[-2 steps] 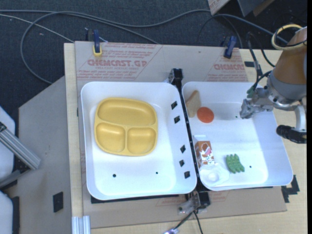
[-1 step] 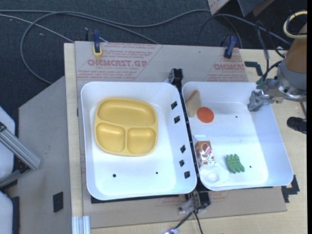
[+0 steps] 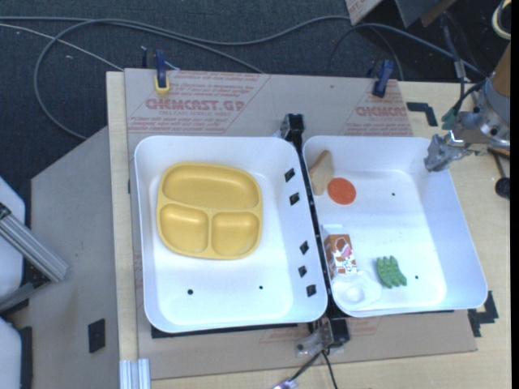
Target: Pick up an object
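Note:
In the right bin (image 3: 438, 217) lie a tan bread-like piece (image 3: 321, 169), an orange round disc (image 3: 341, 191), a printed packet (image 3: 341, 254) with a clear cup below it, and a small green object (image 3: 391, 271). My gripper (image 3: 439, 154) hangs at the right bin's far right rim, well apart from all of these, with nothing seen between its fingers.
The left bin (image 3: 154, 241) holds a yellow three-compartment plate (image 3: 210, 210). A black divider with clips (image 3: 302, 217) runs between the bins. Blue clamps (image 3: 162, 70) hold the board at the back. Cables lie on the dark floor behind.

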Robot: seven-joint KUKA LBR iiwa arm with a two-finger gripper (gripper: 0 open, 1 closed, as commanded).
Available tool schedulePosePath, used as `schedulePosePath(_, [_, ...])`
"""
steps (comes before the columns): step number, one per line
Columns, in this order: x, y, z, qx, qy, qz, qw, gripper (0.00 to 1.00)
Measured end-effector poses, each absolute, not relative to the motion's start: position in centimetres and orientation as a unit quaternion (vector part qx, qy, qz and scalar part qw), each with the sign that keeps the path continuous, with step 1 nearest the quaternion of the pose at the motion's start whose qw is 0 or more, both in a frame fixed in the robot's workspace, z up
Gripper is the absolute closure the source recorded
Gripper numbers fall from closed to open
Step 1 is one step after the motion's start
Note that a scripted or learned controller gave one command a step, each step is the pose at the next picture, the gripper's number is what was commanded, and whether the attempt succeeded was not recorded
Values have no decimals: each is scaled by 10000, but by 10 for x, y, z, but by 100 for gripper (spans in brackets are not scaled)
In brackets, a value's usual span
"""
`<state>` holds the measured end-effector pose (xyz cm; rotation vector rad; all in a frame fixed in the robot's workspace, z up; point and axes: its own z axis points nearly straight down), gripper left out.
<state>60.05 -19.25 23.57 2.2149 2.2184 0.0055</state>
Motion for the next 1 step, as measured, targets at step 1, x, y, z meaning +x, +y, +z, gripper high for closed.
schedulePosePath(1, [601,-133,226,7049,7093,5,-18,100])
